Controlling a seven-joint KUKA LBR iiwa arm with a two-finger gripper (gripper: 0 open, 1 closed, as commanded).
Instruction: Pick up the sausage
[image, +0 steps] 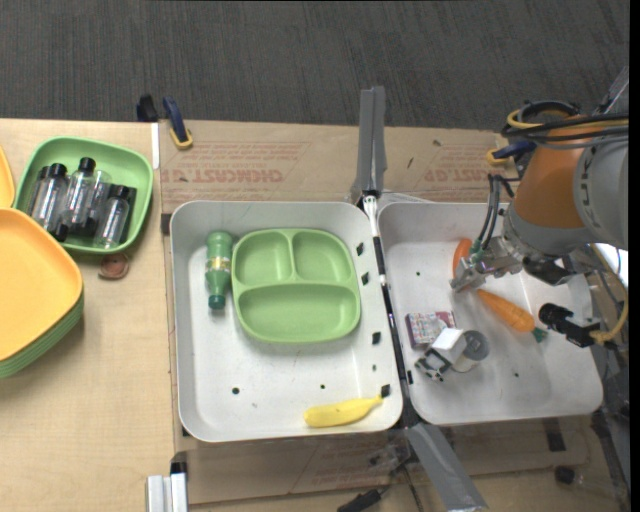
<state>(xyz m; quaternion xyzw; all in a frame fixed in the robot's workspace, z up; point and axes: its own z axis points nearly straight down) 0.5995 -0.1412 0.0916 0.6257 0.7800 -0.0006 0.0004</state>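
Over the right bin (500, 395), the jaws (468, 272) are hanging low, their spread impossible to tell. Beside them the sausage (461, 254), reddish-orange, is lying half hidden against the bin's far wall, with a carrot (506, 311) resting just beside. A small packet (429, 326) is showing illegible print. Across the bench's cardboard (262, 172), inverted lettering is reading "CHEMCUZT".

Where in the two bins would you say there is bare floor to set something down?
Left bin: bare floor between the green divided plate and the banana. Right bin: bare along the near wall. Crowded around the gripper: carrot, packet, sausage.
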